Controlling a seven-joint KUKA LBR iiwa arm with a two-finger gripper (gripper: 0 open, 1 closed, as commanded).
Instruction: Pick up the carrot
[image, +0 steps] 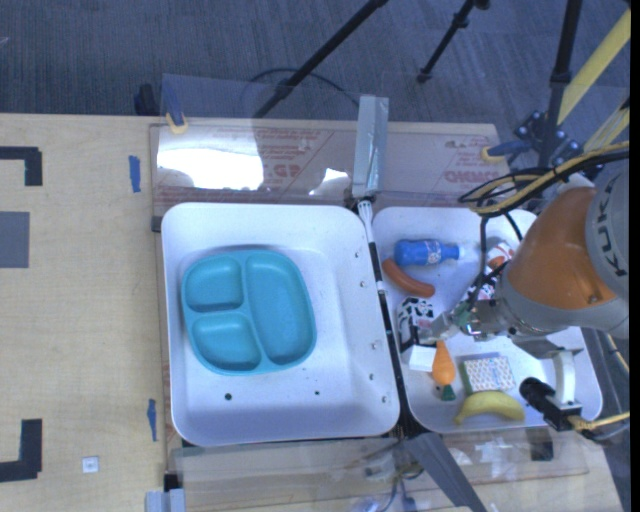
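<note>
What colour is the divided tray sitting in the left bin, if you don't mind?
Turquoise blue; the three-compartment plastic tray shows in the camera view.

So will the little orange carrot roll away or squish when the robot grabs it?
Probably no squish: the carrot looks like a smooth, moulded toy, so it is likely stiff and light. Its rounded, tapered shape could slip between fingers or roll a little if nudged. The banana and sponge lie close by, so it likely would not roll far.

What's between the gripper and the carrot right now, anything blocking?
Nothing visible. The carrot lies in the right bin, open from above, with the gripper just up-right of it. Close neighbours: a black-and-white toy to its upper left, a banana and a patterned card to its lower right.
</note>
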